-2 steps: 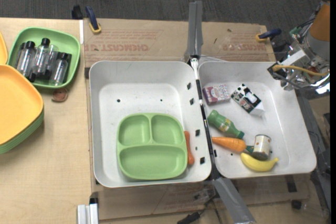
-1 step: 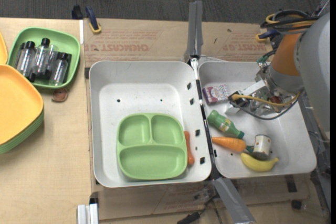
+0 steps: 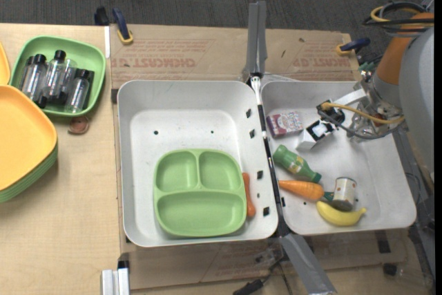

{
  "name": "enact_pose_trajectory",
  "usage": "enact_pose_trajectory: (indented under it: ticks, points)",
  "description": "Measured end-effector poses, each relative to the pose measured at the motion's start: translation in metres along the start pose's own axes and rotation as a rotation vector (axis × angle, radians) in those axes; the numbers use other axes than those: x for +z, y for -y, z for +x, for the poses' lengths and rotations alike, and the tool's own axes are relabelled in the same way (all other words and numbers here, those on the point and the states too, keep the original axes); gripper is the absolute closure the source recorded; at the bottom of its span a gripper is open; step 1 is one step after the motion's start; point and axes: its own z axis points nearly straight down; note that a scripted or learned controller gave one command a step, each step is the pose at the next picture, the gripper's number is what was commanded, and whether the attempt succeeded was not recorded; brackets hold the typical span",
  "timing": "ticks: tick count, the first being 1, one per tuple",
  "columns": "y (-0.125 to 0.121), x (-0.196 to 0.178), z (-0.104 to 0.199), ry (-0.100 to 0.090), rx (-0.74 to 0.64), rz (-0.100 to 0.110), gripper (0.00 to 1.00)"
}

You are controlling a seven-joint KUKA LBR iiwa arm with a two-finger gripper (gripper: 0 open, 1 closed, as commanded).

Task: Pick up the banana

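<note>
The yellow banana (image 3: pixel 340 215) lies near the front edge of the right bin (image 3: pixel 387 169), curved side down. A small tin can (image 3: pixel 344 190) lies just behind it and nearly touches it. My gripper (image 3: pixel 362 125) hangs over the back right part of that bin, well behind the banana and apart from it. Nothing shows between the gripper and the banana except bare bin floor.
An orange carrot (image 3: pixel 302 189), a green bottle (image 3: pixel 295 164) and a pink packet (image 3: pixel 285 123) lie in the right bin's left half. The left bin (image 3: pixel 138 121) holds a green divided plate (image 3: pixel 200 191) and an orange stick (image 3: pixel 246 194). On the bench at left are a green tray of bottles (image 3: pixel 58 75) and yellow plates (image 3: pixel 24 145).
</note>
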Motion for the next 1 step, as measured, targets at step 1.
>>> enact_pose_trajectory:
  ticks: [1]
  points:
    - [-0.0309, -0.0882, 0.0271, 0.000, -0.090, 0.000, 1.00]
